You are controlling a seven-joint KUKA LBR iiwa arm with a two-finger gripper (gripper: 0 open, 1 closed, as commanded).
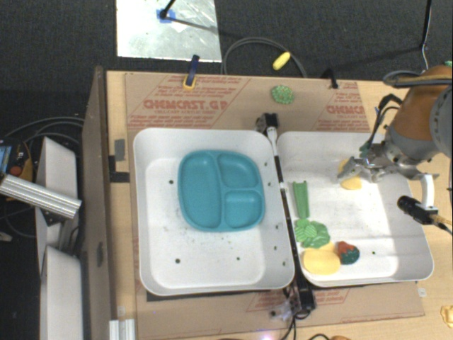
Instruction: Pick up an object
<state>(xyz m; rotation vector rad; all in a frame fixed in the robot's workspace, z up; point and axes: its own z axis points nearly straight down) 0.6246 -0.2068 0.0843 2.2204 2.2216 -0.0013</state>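
The arm reaches in from the right over the right bin [396, 261]. Its gripper [359, 167] hangs over the bin's upper middle. A small yellow object [351, 184] lies right under the gripper's tip, and I cannot tell whether the two touch. Nearer the front of the same bin are a green strip [301, 198], a leafy green piece [311, 231], a yellow round piece [321, 262] and a small red and blue piece [346, 251].
A blue divided plate [220, 190] lies in the left bin [156, 261]. A green ball [282, 94] and a yellow item [281, 61] sit on the cardboard behind the bins. A black clamp [269, 124] stands where the bins meet.
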